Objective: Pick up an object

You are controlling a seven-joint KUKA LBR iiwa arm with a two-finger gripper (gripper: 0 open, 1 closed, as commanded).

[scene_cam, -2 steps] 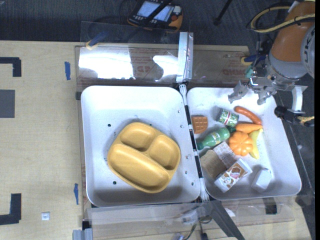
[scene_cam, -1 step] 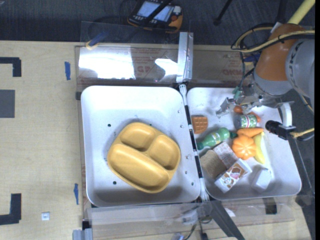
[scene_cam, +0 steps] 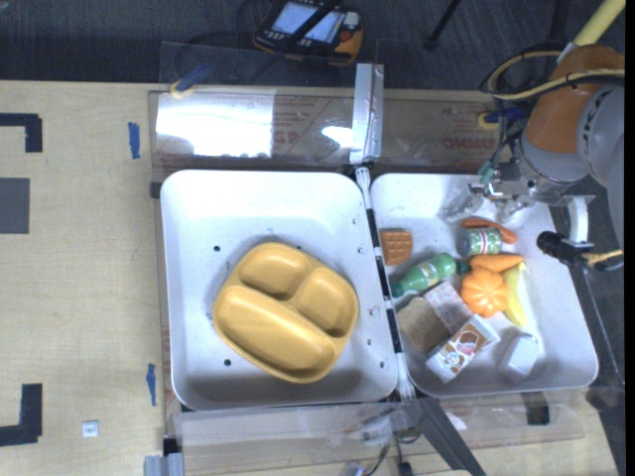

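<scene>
My gripper (scene_cam: 493, 190) hangs over the far right part of the right bin (scene_cam: 417, 198), below the arm's orange band (scene_cam: 558, 117). It is just above and behind a red and green can (scene_cam: 483, 238). Under the can lie an orange carrot (scene_cam: 496, 263), an orange pumpkin (scene_cam: 481, 292) and a yellow banana (scene_cam: 517, 303). A green bottle (scene_cam: 425, 274) lies at the bin's middle, with a small orange waffle (scene_cam: 396, 246) beyond it. I see nothing lifted off the bin floor.
A brown box (scene_cam: 434, 322), a small printed carton (scene_cam: 462, 350) and a white block (scene_cam: 519, 354) lie at the right bin's near side. A yellow divided plate (scene_cam: 288, 310) sits in the left bin (scene_cam: 198, 216). A ridge separates the two bins.
</scene>
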